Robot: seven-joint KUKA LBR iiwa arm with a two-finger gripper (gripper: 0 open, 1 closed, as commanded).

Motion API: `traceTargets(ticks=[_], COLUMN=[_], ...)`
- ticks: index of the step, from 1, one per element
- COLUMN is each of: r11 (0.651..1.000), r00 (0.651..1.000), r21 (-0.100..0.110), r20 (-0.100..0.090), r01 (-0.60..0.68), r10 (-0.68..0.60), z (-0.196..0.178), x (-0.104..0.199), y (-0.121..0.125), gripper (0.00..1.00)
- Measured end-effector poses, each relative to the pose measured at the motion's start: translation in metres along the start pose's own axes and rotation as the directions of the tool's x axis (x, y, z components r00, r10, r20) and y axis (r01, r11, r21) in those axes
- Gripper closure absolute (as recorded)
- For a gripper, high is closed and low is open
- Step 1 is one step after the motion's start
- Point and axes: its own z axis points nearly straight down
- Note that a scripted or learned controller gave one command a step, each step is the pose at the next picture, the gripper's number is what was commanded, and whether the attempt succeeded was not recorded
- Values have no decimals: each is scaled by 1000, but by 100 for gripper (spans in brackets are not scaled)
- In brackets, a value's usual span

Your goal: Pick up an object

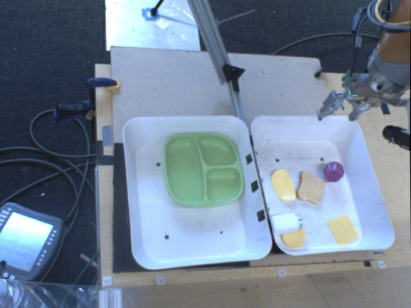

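The gripper is being held above the far right corner of the right bin, its two fingers being kept spread apart with nothing between them. No object is being carried; the candidates are being left on the floor of that bin: a purple ball nearest the gripper, a tan bread-like slice just beside it, a yellow oblong piece to the left, a flat yellow square toward the near right, and a white block touching a small orange-yellow wedge at the near edge. A green divided plate is being kept in the left bin. Trouble is being judged likely in several ways: the ball may be nudged and rolled off by a finger, the thin square may be too flat to be pinched, and the crowded white block and wedge may be struck together, so that a closure on nothing is being risked.
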Motion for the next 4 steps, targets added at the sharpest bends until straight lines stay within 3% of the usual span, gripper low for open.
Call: traceTargets(ticks=[1,4], r11=[1000,1000], r00=[1000,1000], r21=[1,4], r20=[1,-1], r01=[1,1], r10=[-1,-1], z=[0,153], x=[0,6], y=[0,3], gripper=[0,0])
